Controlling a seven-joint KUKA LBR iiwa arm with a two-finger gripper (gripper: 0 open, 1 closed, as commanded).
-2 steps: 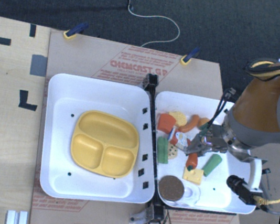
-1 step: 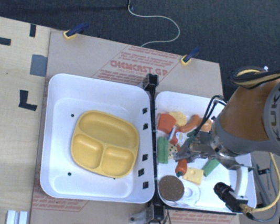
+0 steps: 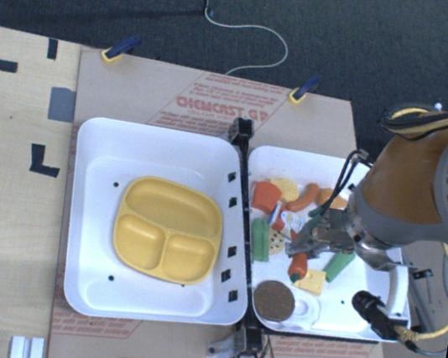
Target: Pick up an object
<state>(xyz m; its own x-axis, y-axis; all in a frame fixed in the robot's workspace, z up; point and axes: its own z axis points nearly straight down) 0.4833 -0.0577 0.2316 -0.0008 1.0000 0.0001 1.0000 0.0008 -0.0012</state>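
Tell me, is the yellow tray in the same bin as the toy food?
No, the yellow tray lies alone in the left bin.

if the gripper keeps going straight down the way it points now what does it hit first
Probably the small red piece directly under the gripper, beside the yellow block in the right bin. Depth is hard to judge from this slanted view.

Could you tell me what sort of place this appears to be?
Probably a robotics lab test bench: two bins on cardboard clipped down, toy food heaped in one, a yellow tray in the other, and an arm reaching in.
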